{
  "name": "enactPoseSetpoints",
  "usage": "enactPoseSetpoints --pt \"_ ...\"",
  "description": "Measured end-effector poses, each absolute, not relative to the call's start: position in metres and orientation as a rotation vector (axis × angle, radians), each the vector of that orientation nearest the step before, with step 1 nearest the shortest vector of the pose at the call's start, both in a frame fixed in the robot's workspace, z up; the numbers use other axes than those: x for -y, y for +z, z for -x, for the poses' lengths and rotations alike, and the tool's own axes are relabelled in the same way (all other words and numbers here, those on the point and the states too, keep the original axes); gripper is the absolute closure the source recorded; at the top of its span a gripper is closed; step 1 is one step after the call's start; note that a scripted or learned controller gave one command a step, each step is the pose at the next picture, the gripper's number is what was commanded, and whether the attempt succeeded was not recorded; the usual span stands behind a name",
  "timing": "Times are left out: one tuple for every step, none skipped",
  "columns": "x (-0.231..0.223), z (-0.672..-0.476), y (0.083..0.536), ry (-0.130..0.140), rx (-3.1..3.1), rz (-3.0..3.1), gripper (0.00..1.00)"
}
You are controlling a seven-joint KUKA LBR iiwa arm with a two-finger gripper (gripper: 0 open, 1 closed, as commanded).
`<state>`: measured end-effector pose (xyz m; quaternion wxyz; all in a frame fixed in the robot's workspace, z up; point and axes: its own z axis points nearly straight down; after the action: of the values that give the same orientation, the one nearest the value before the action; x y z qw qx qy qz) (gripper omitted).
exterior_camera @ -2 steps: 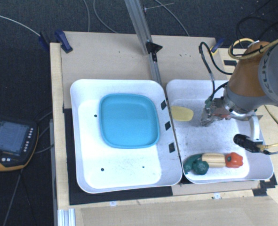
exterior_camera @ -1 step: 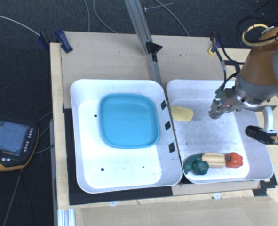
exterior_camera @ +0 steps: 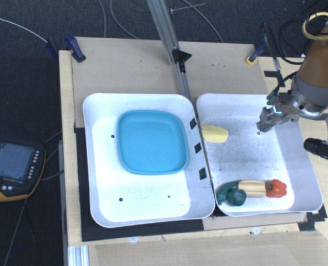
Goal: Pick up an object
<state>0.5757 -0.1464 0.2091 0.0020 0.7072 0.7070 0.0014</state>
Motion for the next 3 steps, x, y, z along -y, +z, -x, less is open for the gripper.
enactPoseSetpoints --pt "0.146 -0.577 0.249 0.004 -2.219 -2.219 1.0" --pt "0.091 -0.587 0.238 0.001 -2.227 -2.217 1.0" --pt "0.043 -0.606 0.244 0.003 -2.227 -2.216 1.0"
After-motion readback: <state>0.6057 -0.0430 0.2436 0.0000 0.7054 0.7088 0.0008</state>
